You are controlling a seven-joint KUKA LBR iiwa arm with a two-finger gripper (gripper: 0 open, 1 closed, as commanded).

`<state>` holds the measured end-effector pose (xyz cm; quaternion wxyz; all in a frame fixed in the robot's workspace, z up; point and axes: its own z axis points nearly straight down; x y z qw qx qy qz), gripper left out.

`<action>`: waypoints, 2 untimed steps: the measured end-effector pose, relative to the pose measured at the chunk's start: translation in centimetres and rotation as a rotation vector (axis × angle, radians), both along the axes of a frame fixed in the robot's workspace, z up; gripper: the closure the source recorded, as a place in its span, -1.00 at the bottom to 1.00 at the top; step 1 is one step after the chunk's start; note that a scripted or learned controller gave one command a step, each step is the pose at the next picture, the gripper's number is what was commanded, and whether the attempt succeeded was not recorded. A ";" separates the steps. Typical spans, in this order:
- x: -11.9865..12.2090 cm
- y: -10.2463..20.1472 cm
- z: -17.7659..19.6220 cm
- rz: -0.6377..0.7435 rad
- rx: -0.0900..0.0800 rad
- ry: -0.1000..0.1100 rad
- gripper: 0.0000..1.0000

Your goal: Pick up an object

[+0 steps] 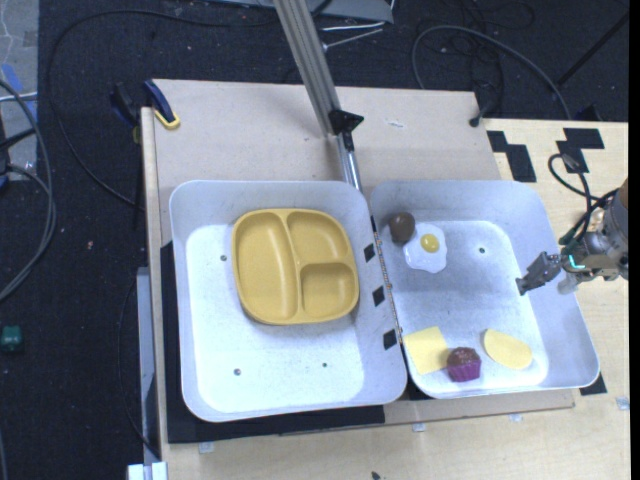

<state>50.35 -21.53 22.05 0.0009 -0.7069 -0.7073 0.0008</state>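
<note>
Camera view looks down at a slant on a desk [260, 128] with two shallow white bins side by side. Left bin [200, 358] holds a yellow tray [295, 266] with three compartments, lying flat in the bin's upper middle part.

Right bin [500, 258] holds five small things. A brown ball [401, 227] sits near the bin's upper left corner, and a toy egg [428, 250], white with a yellow yolk, lies just beside it to the lower right. Along the lower edge lie three more: a yellow square [425, 349] at the left, a purple lump [463, 364] touching or nearly touching the square's right corner, and a yellow oval [507, 349] just to the right of the lump.

Arm [610, 243] reaches in from the right edge at about mid height. Its tool [535, 276] hangs over the right rim of the right bin, pointing left and down, well apart from all five things. Nothing shows between its fingers; the dark tip is too small and blurred to tell whether it is spread or closed.

A grey metal post [305, 48] runs from the top down to the gap between the bins. A blue and yellow clamp [160, 105] sits at the desk's upper left corner. Black cables [70, 108] lie on the dark floor around.
</note>
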 end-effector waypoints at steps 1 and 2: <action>0.1 0.0 0.1 0.000 -0.001 -0.002 -1.00; -0.1 -0.4 -4.3 -0.001 0.001 0.001 -1.00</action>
